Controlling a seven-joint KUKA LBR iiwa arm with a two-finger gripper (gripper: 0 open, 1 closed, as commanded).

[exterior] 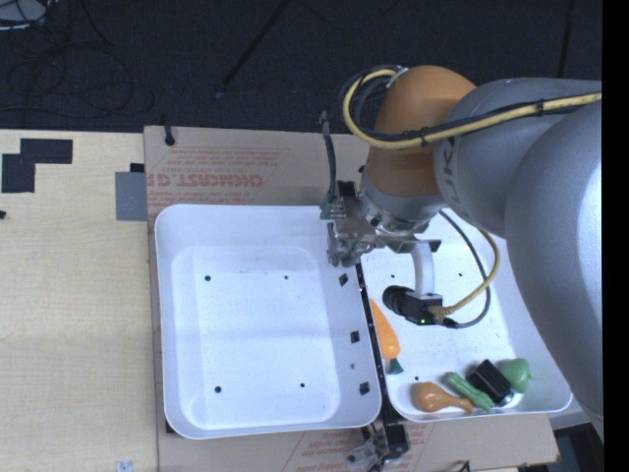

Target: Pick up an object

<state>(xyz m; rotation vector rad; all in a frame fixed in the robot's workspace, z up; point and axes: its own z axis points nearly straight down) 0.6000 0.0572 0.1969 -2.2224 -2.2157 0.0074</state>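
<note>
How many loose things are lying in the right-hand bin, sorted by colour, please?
Orange: 2, a carrot-like piece by the divider and a pear-shaped piece
Green: 2, a long piece and a rounded piece
Black: 1, a small block
Total: 5

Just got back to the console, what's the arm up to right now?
The arm reaches in over the right bin, its wrist hanging near the bin's upper left corner by the divider. The gripper's fingers are hidden, so a grasp can't be confirmed. The objects lie along the bin's lower part: an orange carrot against the divider, then a tan gourd-shaped piece, a green piece and a small black block near the bottom edge. Nothing looks lifted.
</note>
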